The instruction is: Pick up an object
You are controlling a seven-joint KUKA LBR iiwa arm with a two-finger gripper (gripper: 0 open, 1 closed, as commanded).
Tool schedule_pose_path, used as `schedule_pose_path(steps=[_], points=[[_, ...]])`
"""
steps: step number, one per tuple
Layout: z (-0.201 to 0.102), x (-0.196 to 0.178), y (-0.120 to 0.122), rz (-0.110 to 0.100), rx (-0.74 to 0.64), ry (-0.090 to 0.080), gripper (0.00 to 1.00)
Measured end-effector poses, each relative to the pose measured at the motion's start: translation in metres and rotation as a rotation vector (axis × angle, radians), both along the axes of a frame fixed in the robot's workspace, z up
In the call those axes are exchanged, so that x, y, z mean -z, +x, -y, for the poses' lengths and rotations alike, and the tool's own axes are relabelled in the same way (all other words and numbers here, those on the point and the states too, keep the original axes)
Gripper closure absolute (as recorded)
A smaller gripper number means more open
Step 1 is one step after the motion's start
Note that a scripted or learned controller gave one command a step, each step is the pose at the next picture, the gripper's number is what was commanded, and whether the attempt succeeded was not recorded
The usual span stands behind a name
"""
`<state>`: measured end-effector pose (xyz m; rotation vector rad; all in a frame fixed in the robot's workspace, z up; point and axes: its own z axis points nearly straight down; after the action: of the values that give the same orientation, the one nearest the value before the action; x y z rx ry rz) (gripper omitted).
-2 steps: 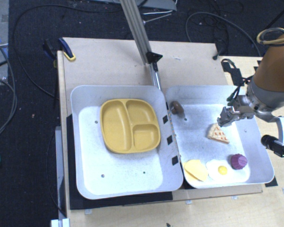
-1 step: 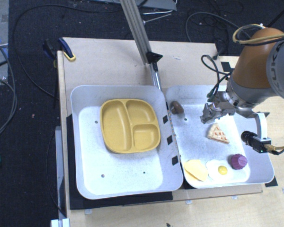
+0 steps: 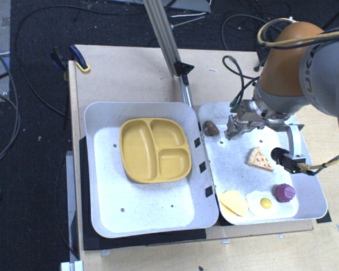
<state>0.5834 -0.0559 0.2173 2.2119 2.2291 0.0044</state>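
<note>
In the right bin [image 3: 311, 208] lie several toy foods: a brown lump [image 3: 212, 129] near the far left corner, a pizza slice [image 3: 261, 160] in the middle, a purple piece [image 3: 285, 193], a fried egg [image 3: 264, 202] and a yellow wedge [image 3: 233, 202] along the near side. My gripper [image 3: 233, 130] hangs low over the far part of this bin, just right of the brown lump and apart from it. Nothing shows between its fingers.
The left bin [image 3: 101, 208] holds a yellow divided plate [image 3: 155, 150]. A metal pole [image 3: 164, 33] slants up from between the bins at the back. Cables trail over the dark floor beyond the bench, and a black cable runs along my wrist.
</note>
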Motion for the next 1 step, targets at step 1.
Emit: schedule_pose_path(steps=[1], points=[[-0.0451,-0.0123,0.0216,0.001,0.001,0.0,1.0]])
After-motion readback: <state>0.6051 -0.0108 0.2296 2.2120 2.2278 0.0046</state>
